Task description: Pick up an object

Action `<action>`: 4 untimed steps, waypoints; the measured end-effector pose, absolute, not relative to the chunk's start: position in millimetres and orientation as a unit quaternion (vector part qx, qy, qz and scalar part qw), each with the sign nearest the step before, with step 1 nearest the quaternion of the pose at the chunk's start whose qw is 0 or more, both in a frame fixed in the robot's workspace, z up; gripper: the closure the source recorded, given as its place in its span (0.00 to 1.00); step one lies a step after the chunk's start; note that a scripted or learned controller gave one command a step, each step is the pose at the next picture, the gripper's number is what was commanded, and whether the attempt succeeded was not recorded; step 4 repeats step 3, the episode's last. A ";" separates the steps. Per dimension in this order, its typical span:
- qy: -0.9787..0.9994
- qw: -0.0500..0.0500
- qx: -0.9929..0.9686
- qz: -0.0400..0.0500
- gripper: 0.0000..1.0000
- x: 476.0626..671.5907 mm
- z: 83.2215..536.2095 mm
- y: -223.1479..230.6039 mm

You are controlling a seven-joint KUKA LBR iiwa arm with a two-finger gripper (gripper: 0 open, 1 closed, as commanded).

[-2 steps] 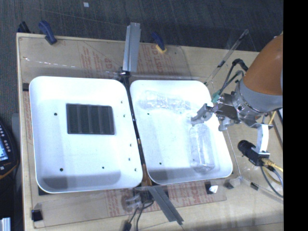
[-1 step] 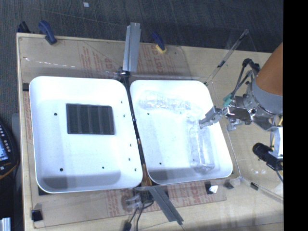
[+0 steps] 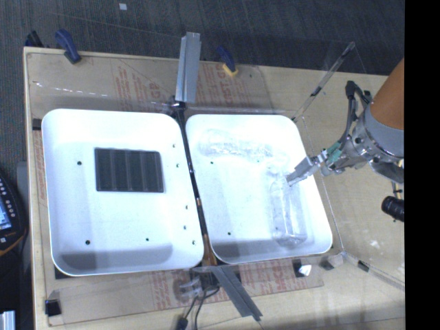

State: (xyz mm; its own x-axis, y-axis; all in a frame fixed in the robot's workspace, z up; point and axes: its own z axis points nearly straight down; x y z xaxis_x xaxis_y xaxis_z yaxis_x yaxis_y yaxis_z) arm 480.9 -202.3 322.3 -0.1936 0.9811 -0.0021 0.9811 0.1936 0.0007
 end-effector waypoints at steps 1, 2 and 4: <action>0.740 0.000 0.673 0.000 0.00 477.5 312.9 -210.0; 0.839 0.000 0.544 0.000 0.00 478.0 294.0 -210.4; 0.847 0.000 0.532 -0.001 0.00 478.3 276.7 -209.9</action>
